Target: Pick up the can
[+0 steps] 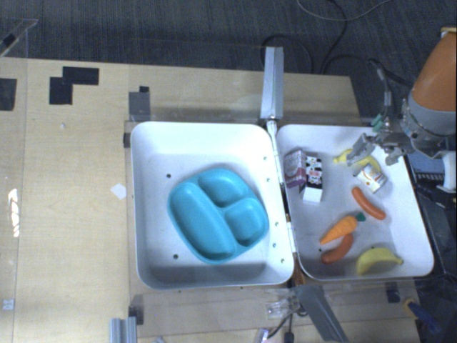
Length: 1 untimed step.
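Note:
The can (372, 178) is small, with a yellow and white label, and lies on its side in the upper right part of the right bin (421, 263). My gripper (377, 150) hangs over the bin's back right corner, just above and behind the can. Its fingers (362, 146) are spread apart and open, with nothing between them. The grey arm with its orange band (435, 84) comes in from the right edge.
The right bin also holds a small yellow item (345, 156), a purple carton (293, 168), a white patterned box (313, 178), two sausages (368, 203), a carrot (338, 228) and a banana (378, 260). A blue divided plate (216, 214) lies in the left bin (150, 191).

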Motion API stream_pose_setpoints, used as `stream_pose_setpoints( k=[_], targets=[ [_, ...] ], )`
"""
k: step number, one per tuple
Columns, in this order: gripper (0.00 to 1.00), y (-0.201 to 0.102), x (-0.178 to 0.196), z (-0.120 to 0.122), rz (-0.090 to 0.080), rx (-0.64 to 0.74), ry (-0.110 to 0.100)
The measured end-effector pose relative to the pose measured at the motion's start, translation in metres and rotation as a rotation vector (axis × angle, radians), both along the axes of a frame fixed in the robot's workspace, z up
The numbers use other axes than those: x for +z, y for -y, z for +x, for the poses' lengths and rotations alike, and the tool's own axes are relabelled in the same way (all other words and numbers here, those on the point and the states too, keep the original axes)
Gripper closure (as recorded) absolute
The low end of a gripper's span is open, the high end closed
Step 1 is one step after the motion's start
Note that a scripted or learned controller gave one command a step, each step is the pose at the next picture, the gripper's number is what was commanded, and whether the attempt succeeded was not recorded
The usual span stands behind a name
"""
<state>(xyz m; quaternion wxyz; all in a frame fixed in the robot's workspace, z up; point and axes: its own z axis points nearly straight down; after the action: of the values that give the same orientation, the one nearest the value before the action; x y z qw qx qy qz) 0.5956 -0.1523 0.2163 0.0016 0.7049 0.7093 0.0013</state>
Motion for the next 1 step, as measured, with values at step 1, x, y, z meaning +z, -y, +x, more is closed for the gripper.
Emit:
stream_pose_setpoints(
  k=[1],
  targets=[
    [0.00, 0.0525, -0.1068, 0.0579, 0.000, -0.093, -0.001]
  ],
)
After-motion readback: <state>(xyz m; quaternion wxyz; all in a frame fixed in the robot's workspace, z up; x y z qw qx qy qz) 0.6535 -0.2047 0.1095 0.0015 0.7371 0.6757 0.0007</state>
